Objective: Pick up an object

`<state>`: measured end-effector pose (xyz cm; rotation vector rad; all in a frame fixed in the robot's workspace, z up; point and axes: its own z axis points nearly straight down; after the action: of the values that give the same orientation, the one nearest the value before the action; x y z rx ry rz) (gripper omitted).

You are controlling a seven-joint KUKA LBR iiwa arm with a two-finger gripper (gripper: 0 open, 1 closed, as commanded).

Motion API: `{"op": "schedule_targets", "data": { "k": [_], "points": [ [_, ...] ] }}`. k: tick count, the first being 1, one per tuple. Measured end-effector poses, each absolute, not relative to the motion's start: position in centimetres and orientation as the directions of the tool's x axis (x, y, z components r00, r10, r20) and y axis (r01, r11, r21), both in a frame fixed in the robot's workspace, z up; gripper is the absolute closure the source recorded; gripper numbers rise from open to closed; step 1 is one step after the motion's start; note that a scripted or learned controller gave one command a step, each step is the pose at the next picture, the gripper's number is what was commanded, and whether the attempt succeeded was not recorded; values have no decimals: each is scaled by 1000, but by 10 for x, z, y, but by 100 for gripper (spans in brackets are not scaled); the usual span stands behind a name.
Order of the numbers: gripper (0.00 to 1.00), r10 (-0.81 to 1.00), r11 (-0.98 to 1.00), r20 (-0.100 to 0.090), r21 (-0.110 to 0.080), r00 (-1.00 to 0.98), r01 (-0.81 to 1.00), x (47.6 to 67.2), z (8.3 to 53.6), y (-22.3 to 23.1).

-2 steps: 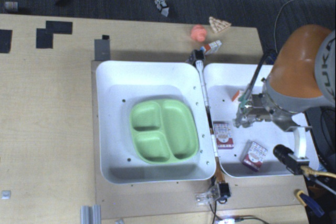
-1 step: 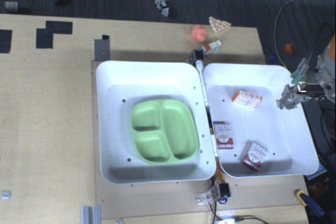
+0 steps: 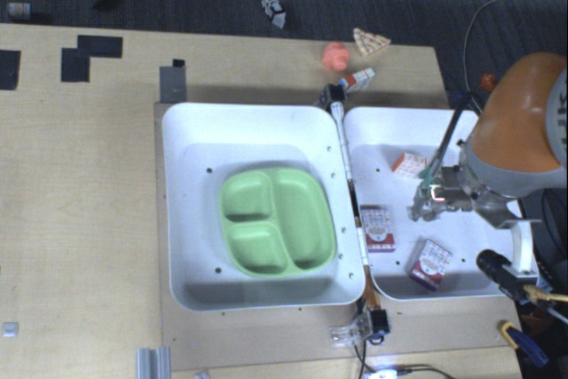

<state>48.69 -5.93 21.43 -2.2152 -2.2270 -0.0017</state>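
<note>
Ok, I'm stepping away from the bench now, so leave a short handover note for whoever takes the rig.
Gripper: low over the right bin; fingers' state unclear, nothing seen between them.
Things in the right bin: orange-white packet, red-white carton, small box.
Left bin: green divided tray.
Done: nothing lifted.
Left: grasp one object and raise it.

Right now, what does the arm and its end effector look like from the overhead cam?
The arm is a bulky rounded body with a broad orange band over a grey segment. It narrows to a small grey metal end effector with a tiny lit spot on it. A thin dark cable runs along the arm toward the wrist.
</note>
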Motion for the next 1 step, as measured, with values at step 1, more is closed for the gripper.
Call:
{"op": "schedule_targets", "data": {
  "k": [1],
  "points": [
    [100, 1000, 2, -1, 3, -2, 1000, 534, 228, -151]
  ]
}}
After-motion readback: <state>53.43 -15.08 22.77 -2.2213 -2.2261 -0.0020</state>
